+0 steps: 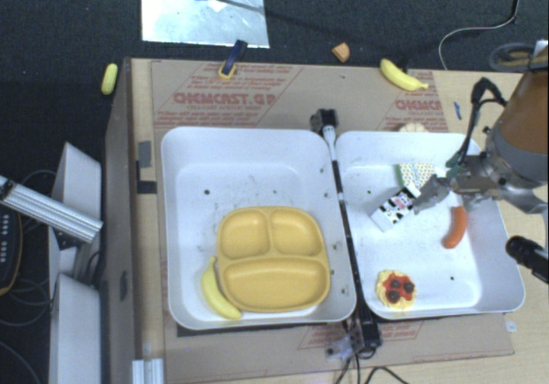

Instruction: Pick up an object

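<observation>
My gripper (428, 195) reaches into the right bin (493, 288) from the right, low over its middle. Its tip is next to a small black-and-white carton (393, 207) that lies on the bin floor. A white box with coloured dots (417, 174) sits just behind the tip. To the right of the tip, below the wrist, lies an orange sausage (455, 226). Near the bin's front edge rests a small toy pizza (395, 287). I see nothing lifted off the floor.
The left bin (189, 202) holds a yellow divided plate (273, 256) with a banana (216, 291) at its left side. Another banana (401, 75), a small orange piece (341, 51) and a yellow object (109, 78) lie outside the bins. A divider rail (339, 194) runs between the bins.
</observation>
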Robot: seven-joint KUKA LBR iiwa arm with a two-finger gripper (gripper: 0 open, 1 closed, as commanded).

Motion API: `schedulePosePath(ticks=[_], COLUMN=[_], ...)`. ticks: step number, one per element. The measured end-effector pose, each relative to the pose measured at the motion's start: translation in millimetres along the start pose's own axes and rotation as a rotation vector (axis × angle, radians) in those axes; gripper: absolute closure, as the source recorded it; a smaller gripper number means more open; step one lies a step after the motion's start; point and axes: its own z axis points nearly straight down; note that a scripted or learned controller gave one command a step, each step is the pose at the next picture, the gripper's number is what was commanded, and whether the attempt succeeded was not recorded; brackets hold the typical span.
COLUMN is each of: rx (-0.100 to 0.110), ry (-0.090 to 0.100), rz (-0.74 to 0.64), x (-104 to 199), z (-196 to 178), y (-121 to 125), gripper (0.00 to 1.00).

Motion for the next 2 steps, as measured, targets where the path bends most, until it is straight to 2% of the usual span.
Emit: schedulePosePath(ticks=[1,2], rx=[-0.001,0.0], ry=[-0.001,0.0], rz=[0.002,0.0], x=[-41.3,-36.8], z=[37.5,123.2], y=[64.8,89.3], gripper=[0.0,0.0])
